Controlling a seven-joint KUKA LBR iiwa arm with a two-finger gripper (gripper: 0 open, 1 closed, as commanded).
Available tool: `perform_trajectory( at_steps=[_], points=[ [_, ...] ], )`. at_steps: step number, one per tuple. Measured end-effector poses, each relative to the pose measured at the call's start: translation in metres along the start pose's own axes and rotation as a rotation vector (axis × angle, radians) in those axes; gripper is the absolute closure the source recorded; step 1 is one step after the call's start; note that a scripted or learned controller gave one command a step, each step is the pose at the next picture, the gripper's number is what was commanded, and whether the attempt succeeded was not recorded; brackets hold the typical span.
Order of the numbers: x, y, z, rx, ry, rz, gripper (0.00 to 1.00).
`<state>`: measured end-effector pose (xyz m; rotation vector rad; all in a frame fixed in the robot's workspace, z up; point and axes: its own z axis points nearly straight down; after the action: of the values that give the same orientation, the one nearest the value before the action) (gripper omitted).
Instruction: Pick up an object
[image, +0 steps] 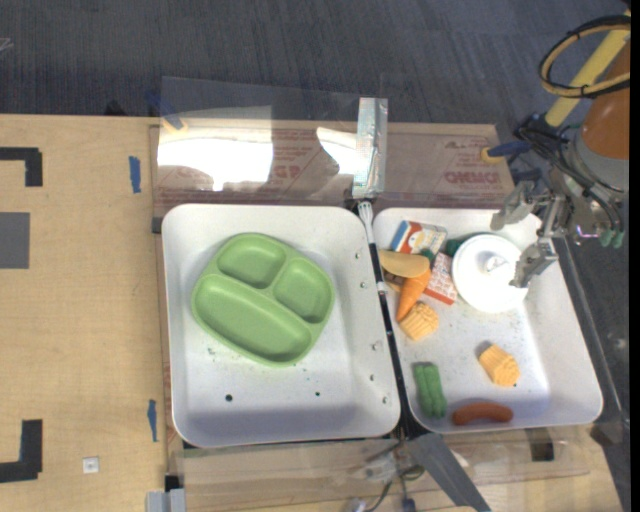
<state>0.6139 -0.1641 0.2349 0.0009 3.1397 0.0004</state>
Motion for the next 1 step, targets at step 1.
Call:
perform_trajectory(
  at_steps=[1],
  points=[
    [0.0134, 0.0079, 0.0830, -0.002, 0.008, -0.029, 0.00]
  ],
)
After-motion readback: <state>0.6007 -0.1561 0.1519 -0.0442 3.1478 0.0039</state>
